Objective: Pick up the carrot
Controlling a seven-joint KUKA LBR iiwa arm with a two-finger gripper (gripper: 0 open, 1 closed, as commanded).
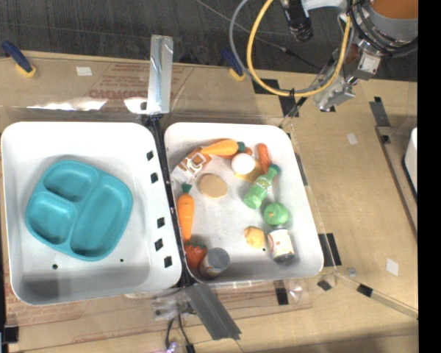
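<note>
We log the carrot (185, 213) as a short orange taper with a small green tuft at its upper end, lying lengthwise along the left wall of the right bin (300, 197), point toward the near edge. It sits just beside the wall, and its lower tip comes close to a reddish item (195, 254) in the near left corner, next to a grey-lidded can (216, 260).

A second orange piece (219, 148), longer and paler, lies across the far part of the same bin, beside a small brown-and-white packet (193, 162). Near it we note a white round object (243, 164), a slim red-orange piece (262, 154) by the far right wall, and a tan disc (212, 187) toward the middle. A green bottle (259, 189) lies tilted right of centre, with a green round fruit (275, 214) below it, a small yellow item (254, 236) nearer still, and a white can with a red label (282, 245) in the near right corner.

The left bin (15, 197) holds a teal divided tray (78, 209), with its compartments bare.

The gripper (336, 98) hangs at the top right, beyond the far rim of the right bin and well apart from the carrot, amid yellow cable (259, 20). We cannot tell how its pincer stands; we see nothing in it.
</note>
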